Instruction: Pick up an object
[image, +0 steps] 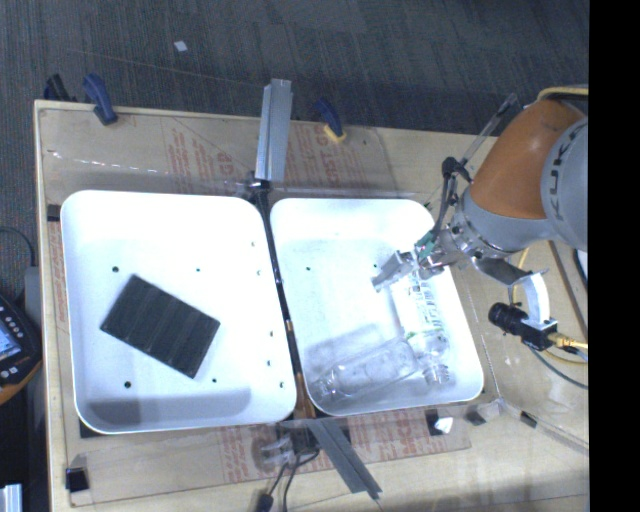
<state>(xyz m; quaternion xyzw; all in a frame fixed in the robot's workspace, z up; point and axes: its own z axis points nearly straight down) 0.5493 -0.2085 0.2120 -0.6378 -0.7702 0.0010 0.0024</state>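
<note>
Pincer (400, 268) sits low over right bin (330, 215), toward its 2 o'clock corner; whether it is apart or together, cannot tell. Clear plastic bottles: one (428, 322) at 4 o'clock running along the right wall, another (362, 372) lying at 6 o'clock. Dark ribbed slab (160, 325) in left bin (150, 210), at 7 o'clock. Progress, by my judgement: nothing lifted yet, grasp and raise both remain. Red print on sheet over table (150, 145), too faint to read; no bottle label legible
</note>
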